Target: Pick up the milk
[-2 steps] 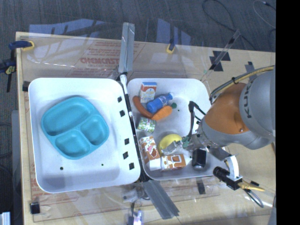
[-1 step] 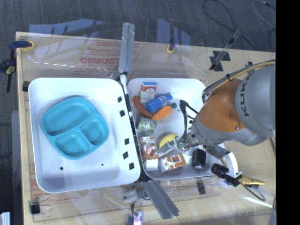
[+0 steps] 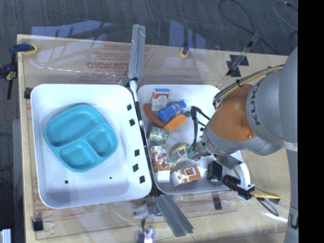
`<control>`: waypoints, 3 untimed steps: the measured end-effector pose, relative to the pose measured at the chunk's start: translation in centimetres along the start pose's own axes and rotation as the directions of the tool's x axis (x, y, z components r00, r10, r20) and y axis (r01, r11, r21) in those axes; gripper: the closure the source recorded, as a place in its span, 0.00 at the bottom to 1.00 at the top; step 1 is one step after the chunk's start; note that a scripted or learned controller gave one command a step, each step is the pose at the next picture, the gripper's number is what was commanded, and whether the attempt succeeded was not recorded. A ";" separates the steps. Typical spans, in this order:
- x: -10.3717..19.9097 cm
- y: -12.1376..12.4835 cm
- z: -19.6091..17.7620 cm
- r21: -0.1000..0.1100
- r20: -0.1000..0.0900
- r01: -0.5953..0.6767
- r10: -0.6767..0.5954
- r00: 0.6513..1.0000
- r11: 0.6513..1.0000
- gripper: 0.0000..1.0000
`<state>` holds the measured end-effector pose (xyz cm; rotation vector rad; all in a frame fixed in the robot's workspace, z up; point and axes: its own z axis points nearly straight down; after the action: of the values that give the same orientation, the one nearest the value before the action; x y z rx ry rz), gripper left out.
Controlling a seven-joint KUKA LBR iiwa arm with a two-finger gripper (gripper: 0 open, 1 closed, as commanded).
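Observation:
A small white carton with a red top and blue print, which looks like the milk [image 3: 160, 99], stands at the far left of the right bin [image 3: 202, 91]. The arm's orange wrist [image 3: 230, 120] hangs over the bin's right half. My gripper [image 3: 198, 150] points down into the middle of the bin, well in front of that carton and apart from it. It sits just above a second white carton with orange-brown print [image 3: 186, 175] lying at the bin's near edge. The wrist hides the fingertips.
Around the gripper lie a blue bottle [image 3: 172, 109], an orange carrot [image 3: 175, 121], a red sausage [image 3: 152, 114], a green can [image 3: 158, 134], a printed packet [image 3: 160, 159] and a round yellow-white item [image 3: 178, 150]. The left bin [image 3: 45, 186] holds a blue divided plate [image 3: 81, 135].

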<state>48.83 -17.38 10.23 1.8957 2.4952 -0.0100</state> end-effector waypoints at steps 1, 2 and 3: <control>-0.6 -0.5 1.0 0.001 -0.007 -0.140 0.140 0.990 0.990 0.00; -3.3 -2.1 -7.3 0.000 -0.010 0.015 -0.014 1.000 1.000 0.00; -3.2 -1.9 1.0 -0.005 -0.008 0.252 -0.252 0.968 0.968 0.00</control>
<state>47.85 -20.94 9.27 1.5665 2.7199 0.0019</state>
